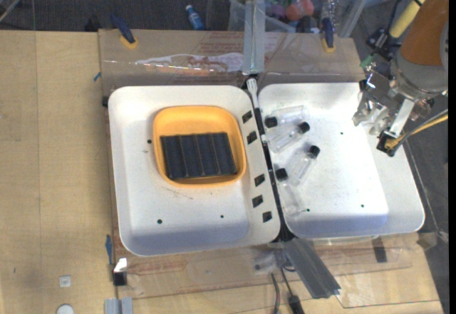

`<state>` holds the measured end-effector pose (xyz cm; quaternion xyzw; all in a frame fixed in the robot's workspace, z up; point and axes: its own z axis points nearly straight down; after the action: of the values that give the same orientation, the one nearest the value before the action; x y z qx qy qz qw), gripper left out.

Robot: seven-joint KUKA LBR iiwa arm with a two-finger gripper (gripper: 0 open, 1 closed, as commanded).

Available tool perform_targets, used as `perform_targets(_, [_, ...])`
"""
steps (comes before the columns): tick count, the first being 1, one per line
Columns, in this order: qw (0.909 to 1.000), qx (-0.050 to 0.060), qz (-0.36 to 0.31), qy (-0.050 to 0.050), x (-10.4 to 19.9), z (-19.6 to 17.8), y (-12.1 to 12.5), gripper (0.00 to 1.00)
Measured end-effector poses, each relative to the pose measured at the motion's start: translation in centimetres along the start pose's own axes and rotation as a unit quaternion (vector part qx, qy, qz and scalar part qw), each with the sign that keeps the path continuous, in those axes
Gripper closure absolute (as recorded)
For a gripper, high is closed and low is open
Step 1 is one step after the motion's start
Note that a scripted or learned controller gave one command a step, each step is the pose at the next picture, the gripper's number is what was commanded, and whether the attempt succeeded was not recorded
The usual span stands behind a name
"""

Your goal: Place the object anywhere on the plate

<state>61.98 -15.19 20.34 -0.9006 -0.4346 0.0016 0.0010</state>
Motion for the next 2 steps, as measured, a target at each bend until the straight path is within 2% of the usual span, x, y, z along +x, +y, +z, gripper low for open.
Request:
perform_targets(1, [0.9971,-0.002,-0.076,0.001,-2.4,-5.4,5.8,1.0])
perform_targets(2, [0.9903,-0.003,-0.139,0.0,-1.3,-10.5,7.1,1.0])
